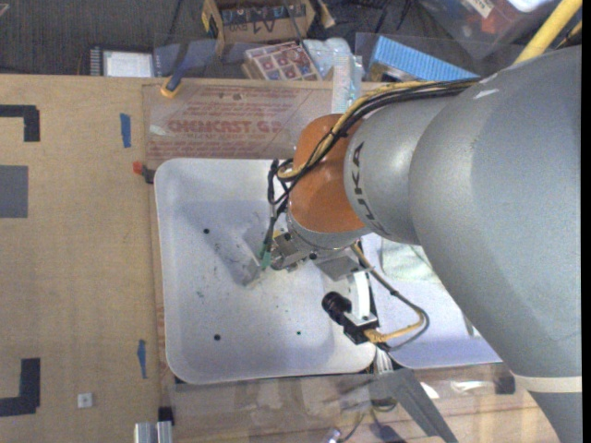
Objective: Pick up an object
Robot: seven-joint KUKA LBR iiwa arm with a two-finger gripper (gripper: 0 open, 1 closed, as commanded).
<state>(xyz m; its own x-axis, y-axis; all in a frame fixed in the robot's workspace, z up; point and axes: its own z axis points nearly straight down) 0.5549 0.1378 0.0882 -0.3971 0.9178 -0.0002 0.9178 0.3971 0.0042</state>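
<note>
No separate object to pick up can be made out on the floor of the left bin [185, 247]; a few dark specks dot its white surface, and grey smudging lies near its middle. The tool [257, 264] hangs over that middle patch, low above or against the bin floor, which of the two cannot be told. Whether the tool is clenched or released cannot be told, since the wrist hides most of it; a small green part shows at its tip. Above it sits the orange band [323, 187], and the grey arm [462, 201] reaches in from the right, covering much of the right bin [434, 335]. Black cables [277, 183] loop beside the wrist, and a black fitting with a yellow cable [406, 332] hangs near the seam between the bins. Both bins rest on the worktop [74, 275], whose far edge carries a clear bag with red lettering [222, 127].
</note>
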